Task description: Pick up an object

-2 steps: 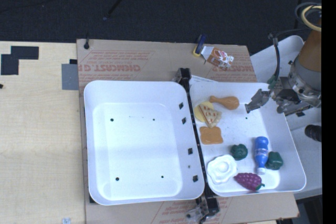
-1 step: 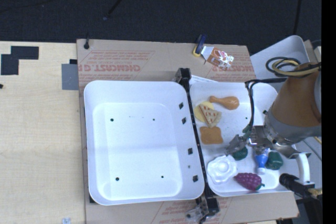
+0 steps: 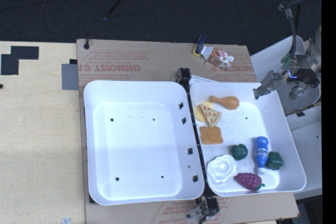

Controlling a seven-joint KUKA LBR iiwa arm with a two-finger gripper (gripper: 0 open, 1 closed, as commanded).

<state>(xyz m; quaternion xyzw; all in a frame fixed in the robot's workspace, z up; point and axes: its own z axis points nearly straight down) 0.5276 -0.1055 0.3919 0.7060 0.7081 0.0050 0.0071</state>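
The claw point(image 3: 265, 86), fingers' state untellable, hangs beside the right bin point(image 3: 294, 155); the drumstick point(image 3: 224, 102) lies nearest, lower-left, long axis crosswise

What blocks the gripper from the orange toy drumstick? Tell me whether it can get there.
Probably yes: the orange toy drumstick lies apart from its neighbours at the right-hand white bin's far end, uncovered, and the gripper hangs nearby.

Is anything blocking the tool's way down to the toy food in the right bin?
Nothing visible does. The tool sits over the right bin's upper right rim, and the chicken leg, waffle, toast and blue bottle lie uncovered below it.
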